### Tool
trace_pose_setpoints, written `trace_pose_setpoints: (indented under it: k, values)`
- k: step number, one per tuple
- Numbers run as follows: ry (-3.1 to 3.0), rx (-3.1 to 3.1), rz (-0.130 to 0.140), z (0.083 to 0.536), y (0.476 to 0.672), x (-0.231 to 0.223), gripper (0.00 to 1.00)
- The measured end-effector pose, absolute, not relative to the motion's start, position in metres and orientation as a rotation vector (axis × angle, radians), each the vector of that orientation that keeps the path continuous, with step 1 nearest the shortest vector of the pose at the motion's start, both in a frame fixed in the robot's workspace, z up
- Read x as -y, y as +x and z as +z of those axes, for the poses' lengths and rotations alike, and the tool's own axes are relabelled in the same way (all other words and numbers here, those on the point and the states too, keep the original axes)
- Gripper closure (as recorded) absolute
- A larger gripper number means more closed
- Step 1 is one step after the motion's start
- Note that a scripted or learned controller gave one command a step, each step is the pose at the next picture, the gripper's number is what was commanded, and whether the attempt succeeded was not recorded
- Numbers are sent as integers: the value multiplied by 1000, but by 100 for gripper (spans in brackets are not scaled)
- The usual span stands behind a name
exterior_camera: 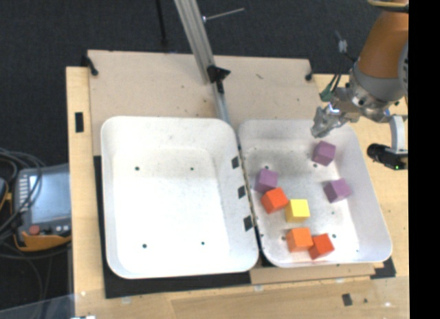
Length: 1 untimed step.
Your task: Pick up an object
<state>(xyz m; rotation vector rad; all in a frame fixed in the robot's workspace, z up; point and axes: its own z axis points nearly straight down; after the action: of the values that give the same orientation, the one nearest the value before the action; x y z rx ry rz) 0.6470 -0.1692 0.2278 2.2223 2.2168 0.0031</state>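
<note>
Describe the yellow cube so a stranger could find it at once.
Look in the right bin, the one holding the blocks. Near its middle sits the yellow cube, between an orange block and another orange block. It is the only yellow piece.

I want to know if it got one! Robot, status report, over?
Gripper above right bin, far end, nothing seen held. Nearest purple cube lies just below it. Six other cubes in the bin, untouched. Nothing blocking.

Left bin (172, 194) floor is left open for passage. Right bin (364, 242) is crowded by seven blocks (297, 209); a slanted metal rail (196, 32) is stood behind the bins.
</note>
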Motion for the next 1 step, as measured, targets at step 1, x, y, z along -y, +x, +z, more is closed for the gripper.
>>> trace_pose_setpoints:
  k: [1]
  values:
    - [2215,-2228,2,234,642,127,100]
